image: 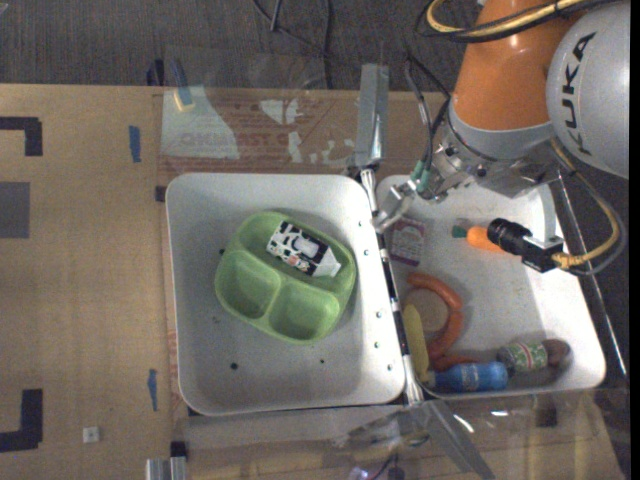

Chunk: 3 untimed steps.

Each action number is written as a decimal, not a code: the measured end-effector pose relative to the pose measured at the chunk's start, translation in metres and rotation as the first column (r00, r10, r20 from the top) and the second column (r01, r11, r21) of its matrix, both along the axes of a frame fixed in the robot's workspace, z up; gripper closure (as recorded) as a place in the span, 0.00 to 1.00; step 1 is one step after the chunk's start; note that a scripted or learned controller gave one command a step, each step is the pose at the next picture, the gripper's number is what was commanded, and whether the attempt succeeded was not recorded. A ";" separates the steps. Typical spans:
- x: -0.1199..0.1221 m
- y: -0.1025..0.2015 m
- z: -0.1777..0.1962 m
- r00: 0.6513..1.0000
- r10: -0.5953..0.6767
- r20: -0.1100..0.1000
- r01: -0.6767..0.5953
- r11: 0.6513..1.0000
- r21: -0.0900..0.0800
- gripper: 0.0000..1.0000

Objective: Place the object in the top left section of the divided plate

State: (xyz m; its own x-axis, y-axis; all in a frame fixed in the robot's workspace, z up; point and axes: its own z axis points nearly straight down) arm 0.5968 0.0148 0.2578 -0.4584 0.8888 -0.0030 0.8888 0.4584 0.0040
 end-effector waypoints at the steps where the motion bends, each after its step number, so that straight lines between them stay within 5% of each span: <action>1: 0.001 0.000 0.011 1.000 -0.001 0.005 0.001 1.000 0.001 1.00; 2: 0.003 -0.036 0.108 0.999 0.054 0.000 -0.054 0.999 0.000 1.00; 3: -0.035 -0.087 0.179 0.994 0.113 0.001 -0.113 0.994 -0.001 1.00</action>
